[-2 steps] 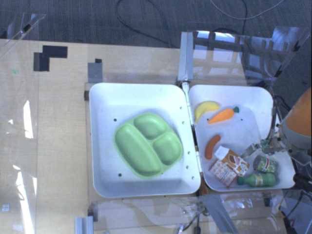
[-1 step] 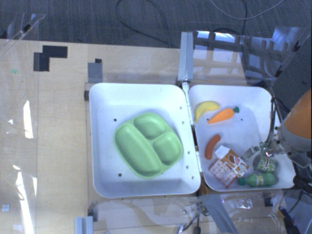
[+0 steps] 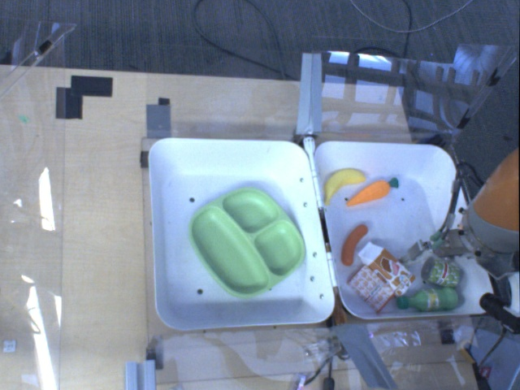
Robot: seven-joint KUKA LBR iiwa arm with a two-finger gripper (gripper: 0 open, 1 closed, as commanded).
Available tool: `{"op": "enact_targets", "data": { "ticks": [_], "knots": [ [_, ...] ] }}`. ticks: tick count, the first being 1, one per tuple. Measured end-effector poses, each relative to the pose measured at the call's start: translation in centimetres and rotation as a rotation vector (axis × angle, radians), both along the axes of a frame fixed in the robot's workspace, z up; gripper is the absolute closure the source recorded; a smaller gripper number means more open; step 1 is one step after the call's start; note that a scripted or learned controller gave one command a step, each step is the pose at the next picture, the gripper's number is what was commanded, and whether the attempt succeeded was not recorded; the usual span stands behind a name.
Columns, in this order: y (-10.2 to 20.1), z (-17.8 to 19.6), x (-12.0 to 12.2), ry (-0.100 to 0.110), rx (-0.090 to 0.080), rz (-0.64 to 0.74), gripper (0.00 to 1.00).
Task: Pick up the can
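Note:
The can (image 3: 443,274), small with a green label and a silvery rim, lies in the right bin (image 3: 422,157) near its front right corner. My gripper (image 3: 437,250) hangs right over the can's far side, at the end of the grey arm with the orange band (image 3: 497,197) that comes in from the right. The gripper's metal parts overlap the can's upper edge, and I cannot make out whether they touch it.
A green bottle (image 3: 429,301) lies just in front of the can. A printed carton (image 3: 380,278) and a sausage (image 3: 354,244) sit to its left, a carrot (image 3: 370,192) and a banana (image 3: 343,182) farther back. The left bin (image 3: 175,177) holds a green divided plate (image 3: 247,239).

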State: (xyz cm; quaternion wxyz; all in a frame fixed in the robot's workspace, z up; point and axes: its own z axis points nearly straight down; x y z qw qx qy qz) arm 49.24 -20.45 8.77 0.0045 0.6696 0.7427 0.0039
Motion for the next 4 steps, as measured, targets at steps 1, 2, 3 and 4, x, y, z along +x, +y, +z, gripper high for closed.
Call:
{"op": "enact_targets", "data": {
  "ticks": [1, 2, 3, 4],
  "knots": [
    [-0.1, 0.0, 0.1, -0.004, -0.003, 0.067, 0.00],
    [0.4, 0.0, 0.2, -0.003, 0.006, -0.214, 0.00],
    [1.3, 4.4, -0.4, 0.013, 0.003, -0.378, 0.00],
    [0.9, 0.5, -0.4, 0.011, 0.003, -0.453, 0.00]
  ]
}}
